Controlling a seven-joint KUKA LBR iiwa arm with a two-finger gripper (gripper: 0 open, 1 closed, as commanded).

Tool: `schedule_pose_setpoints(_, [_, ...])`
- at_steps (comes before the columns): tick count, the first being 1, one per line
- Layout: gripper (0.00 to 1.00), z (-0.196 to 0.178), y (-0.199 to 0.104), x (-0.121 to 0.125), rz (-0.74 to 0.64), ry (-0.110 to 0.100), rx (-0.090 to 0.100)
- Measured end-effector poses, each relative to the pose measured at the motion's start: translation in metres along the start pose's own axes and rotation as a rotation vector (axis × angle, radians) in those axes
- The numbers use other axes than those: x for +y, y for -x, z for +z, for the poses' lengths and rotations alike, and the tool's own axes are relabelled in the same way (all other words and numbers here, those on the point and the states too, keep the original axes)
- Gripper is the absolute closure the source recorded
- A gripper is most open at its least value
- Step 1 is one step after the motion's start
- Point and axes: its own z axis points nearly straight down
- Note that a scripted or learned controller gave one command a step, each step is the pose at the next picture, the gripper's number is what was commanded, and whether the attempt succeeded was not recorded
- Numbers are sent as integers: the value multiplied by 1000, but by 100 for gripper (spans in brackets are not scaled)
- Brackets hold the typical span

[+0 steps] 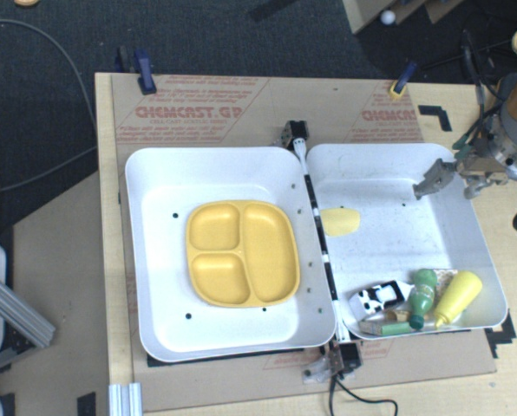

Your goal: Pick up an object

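Your end effector [450, 178] hangs with fingers spread (nothing between them) over the right bin's [389, 159] far right corner.

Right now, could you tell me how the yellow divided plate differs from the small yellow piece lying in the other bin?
The divided plate is far larger than the small yellow piece. The plate has three moulded compartments; the piece looks flat and plain. The plate sits mid-floor in the left bin; the piece lies at the right bin's left edge. Both are yellow and lie untouched.

I saw a yellow bottle [457, 296], green bottle [422, 295] and black-and-white toy [378, 299] clustered in the right bin's [389, 167] near corner.
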Motion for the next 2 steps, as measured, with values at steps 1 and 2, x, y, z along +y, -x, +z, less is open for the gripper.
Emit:
schedule_pose_setpoints(1, [0, 47, -96, -18, -1, -2, 1])
schedule_pose_setpoints(2, [0, 145, -77, -45, 1, -1, 0])
